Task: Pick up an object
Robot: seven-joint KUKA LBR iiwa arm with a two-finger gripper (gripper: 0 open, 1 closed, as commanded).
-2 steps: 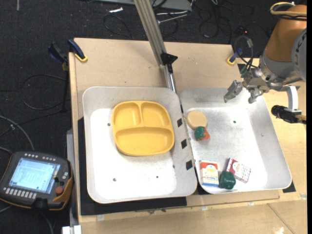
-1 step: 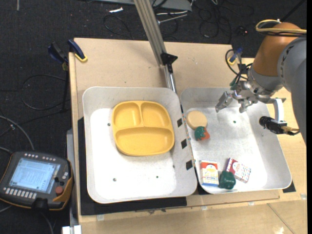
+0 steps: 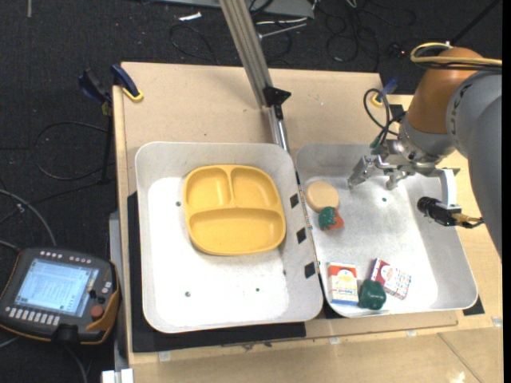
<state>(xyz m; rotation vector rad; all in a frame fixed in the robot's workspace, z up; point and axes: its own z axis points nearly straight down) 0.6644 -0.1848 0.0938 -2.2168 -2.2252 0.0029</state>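
A: Where's the arm?

B: Coming in from the right. The gripper (image 3: pixel 374 171) hangs over the right bin (image 3: pixel 431 250), up near its far edge. Fingers look spread apart, w/ nothing between them. It's hard to say how wide.

A: What's in that bin?

B: A tan round piece (image 3: pixel 322 195) by the left edge, about midway down. Just below it, touching, is a small green and orange toy (image 3: pixel 330 220). Near the front edge, a small carton w/ red and blue print (image 3: pixel 343 283), a dark green lump (image 3: pixel 372 294) right beside it, and a red and white packet (image 3: pixel 392 278) just past that. The lump sits btwn the two and partly overlaps the packet.

A: Anything near the gripper?

B: No. The tan piece is the closest, and it's still apart from the fingertips, to their left and a bit nearer the front.

A: Left bin?

B: The left bin (image 3: pixel 160 238) has a yellow divided plate (image 3: pixel 235 209), three compartments, lying flat in the far half, approx centred side to side.

A: Off the bench?

B: A handheld pendant w/ a lit screen (image 3: pixel 57 291) on the floor, by the bench's front left corner.
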